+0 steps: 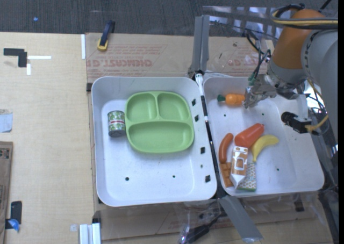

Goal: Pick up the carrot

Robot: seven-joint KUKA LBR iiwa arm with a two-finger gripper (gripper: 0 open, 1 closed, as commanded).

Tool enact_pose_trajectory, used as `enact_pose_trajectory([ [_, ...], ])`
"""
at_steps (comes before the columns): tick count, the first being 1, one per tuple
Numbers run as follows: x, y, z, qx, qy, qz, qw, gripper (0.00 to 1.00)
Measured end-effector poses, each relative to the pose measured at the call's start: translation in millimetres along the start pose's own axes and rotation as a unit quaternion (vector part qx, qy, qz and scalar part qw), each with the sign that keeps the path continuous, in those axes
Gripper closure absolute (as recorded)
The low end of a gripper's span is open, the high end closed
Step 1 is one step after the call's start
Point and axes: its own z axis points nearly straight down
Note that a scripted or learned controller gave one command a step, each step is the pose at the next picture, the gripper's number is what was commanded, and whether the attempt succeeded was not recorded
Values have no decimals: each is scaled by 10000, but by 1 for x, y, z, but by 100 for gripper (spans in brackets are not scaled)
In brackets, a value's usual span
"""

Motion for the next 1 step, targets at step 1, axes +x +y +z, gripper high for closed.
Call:
enact_pose_trajectory([
  [1,81,8,-93,-59,-12,291,9996,100],
])
